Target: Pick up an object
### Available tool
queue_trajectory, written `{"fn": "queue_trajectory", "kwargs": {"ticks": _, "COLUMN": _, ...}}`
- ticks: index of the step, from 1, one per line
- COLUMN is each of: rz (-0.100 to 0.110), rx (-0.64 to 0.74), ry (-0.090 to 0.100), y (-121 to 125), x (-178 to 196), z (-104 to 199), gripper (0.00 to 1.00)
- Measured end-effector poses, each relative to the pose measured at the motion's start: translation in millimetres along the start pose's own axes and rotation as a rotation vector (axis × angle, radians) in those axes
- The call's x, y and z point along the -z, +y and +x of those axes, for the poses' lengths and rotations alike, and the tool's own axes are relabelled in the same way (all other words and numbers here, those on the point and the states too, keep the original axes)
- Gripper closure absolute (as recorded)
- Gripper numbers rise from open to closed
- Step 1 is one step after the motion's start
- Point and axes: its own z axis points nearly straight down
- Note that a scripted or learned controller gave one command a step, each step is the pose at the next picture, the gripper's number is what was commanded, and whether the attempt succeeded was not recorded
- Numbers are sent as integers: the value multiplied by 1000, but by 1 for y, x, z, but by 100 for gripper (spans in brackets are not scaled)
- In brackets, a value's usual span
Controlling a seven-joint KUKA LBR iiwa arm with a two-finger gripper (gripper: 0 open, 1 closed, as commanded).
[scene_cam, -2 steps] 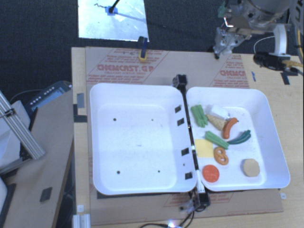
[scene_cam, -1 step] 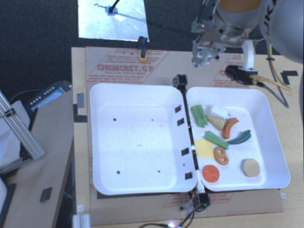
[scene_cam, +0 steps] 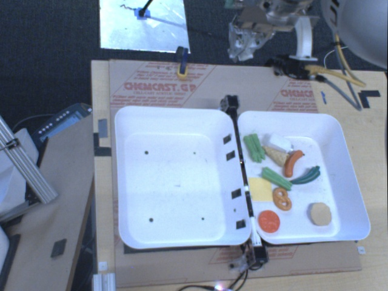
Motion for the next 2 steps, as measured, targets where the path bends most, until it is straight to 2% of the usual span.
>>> {"fn": "queue_trajectory", "kwargs": {"ticks": 2, "rz": 15, "rx": -3, "ry": -3, "y": -9, "x": -128, "z": 88, "gripper": 100}}
